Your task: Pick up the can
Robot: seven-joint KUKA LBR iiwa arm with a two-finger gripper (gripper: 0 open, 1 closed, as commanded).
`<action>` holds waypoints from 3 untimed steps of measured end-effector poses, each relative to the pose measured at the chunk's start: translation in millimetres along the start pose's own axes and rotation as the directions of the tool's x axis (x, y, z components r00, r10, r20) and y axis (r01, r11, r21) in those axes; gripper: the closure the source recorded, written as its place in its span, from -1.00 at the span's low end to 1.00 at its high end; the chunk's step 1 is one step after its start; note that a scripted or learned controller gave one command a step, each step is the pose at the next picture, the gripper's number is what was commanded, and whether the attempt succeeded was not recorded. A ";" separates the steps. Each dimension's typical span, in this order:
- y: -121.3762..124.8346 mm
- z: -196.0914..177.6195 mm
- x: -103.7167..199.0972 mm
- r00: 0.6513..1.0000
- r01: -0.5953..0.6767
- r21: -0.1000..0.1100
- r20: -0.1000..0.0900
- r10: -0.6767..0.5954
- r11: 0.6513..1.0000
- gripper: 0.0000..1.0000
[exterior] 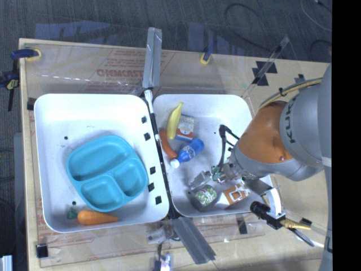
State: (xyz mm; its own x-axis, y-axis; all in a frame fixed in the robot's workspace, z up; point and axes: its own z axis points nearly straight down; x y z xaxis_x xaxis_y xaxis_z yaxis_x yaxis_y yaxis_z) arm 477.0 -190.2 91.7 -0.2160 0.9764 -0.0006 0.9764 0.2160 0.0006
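Observation:
The can [203, 196], silvery with a green label, lies on its side near the front edge of the right bin [240, 103]. My gripper [210, 176] hangs directly behind and over the can, close to it or touching it. The grey arm with its orange band [265, 137] reaches in from the right and covers the bin's right side. Nothing is lifted off the bin floor.
An orange and white packet [234, 194] lies right of the can. A blue bottle [188, 152], a small carton [185, 127], a banana [174, 119] and an orange piece [166, 144] sit behind it. The left bin [51, 117] holds a blue divided plate [106, 173] and a carrot [97, 217].

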 end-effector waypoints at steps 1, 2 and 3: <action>3.9 -36.0 17.1 0.957 0.291 -0.001 0.001 -0.291 0.957 -1.00; 1.5 0.6 8.4 0.939 0.344 0.002 -0.003 -0.344 0.939 -1.00; 2.2 -9.5 8.2 0.937 0.348 0.002 -0.003 -0.348 0.937 1.00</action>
State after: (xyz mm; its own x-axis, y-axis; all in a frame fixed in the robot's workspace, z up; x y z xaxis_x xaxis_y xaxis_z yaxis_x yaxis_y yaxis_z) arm 477.4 -181.8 101.2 -0.5425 0.8401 0.0020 0.8401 0.5425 -0.0013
